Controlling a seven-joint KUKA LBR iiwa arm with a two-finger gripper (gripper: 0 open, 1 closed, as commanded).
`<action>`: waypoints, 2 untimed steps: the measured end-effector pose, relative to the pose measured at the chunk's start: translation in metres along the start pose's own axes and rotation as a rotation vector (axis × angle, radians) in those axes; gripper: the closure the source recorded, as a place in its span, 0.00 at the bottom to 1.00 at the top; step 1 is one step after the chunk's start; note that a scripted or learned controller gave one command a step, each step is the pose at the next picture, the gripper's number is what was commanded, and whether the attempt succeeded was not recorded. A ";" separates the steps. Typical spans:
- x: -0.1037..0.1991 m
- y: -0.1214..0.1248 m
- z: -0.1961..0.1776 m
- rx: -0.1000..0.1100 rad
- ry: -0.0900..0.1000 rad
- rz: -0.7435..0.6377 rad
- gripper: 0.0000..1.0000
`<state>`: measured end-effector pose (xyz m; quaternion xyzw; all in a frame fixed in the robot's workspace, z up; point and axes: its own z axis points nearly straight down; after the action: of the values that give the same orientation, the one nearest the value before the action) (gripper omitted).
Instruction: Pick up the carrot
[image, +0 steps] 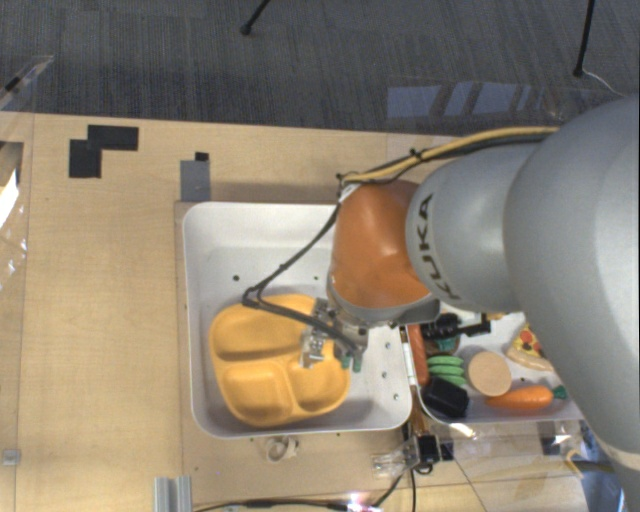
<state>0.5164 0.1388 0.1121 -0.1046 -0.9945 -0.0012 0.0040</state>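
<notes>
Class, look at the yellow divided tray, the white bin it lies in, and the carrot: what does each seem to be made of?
Yellow tray: likely moulded plastic, smooth with a soft sheen. White bin: probably plastic or coated metal, matte and even with rounded corners. Carrot: looks like toy plastic, uniformly orange and slightly glossy.

A light wooden bench holds everything. Two shallow white bins sit on it side by side. The left bin is easy to see. The right bin is mostly hidden under the big grey arm. Black patches shaped like steps are stuck flat on the bench near its far left corner. A small grey block stands just beyond the left bin's far corner. Thin wires lie on the bench at the near edge, between the two bins. A small ring-like thing lies near them.
</notes>
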 end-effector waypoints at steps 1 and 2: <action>0.028 -0.004 -0.031 -0.004 -0.014 0.332 1.00; -0.034 -0.002 0.017 -0.012 -0.023 0.235 1.00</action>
<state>0.5494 0.1298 0.0947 -0.2203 -0.9754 -0.0054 -0.0081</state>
